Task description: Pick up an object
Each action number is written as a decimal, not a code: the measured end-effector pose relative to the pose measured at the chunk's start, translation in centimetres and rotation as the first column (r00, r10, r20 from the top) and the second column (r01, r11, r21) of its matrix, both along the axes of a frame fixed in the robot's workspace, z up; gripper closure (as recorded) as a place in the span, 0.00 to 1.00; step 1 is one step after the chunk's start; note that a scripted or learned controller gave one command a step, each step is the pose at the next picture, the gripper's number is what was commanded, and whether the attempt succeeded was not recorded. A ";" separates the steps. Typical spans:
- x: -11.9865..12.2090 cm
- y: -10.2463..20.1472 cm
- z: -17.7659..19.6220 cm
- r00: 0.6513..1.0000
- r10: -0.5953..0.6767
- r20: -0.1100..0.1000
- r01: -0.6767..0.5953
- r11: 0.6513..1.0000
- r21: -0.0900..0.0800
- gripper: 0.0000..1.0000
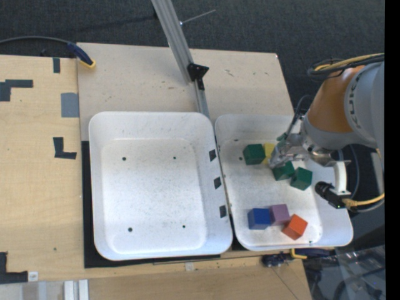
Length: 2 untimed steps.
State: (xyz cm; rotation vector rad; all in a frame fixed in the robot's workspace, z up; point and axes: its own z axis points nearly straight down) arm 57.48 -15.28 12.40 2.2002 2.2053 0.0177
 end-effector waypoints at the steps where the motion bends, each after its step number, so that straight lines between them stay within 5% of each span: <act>1: 0.4 -0.6 6.1 1.000 -0.001 -0.023 0.001 1.000 0.009 1.00; 2: 0.5 -0.6 10.7 1.000 -0.001 -0.023 0.001 1.000 0.009 1.00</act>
